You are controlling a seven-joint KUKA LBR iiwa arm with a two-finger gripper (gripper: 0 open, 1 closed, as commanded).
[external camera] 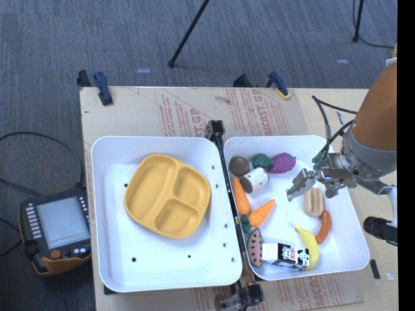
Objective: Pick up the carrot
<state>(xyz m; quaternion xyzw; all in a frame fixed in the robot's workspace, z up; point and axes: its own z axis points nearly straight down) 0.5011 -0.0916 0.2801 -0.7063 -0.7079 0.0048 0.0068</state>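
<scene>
The carrot is orange and tapered, with a green leafy end pointing down-left. It lies in the left half of the right bin, just right of a second orange carrot-like piece that runs along the bin's left wall. My gripper hovers over the bin's right half, well to the right of the carrot, with its fingers spread and nothing between them. A tan bun lies just beneath it.
The right bin also holds a brown ball, a green toy, purple grapes, a white can, a red sausage, a banana, a watermelon slice and a small carton. The left bin holds a yellow divided plate.
</scene>
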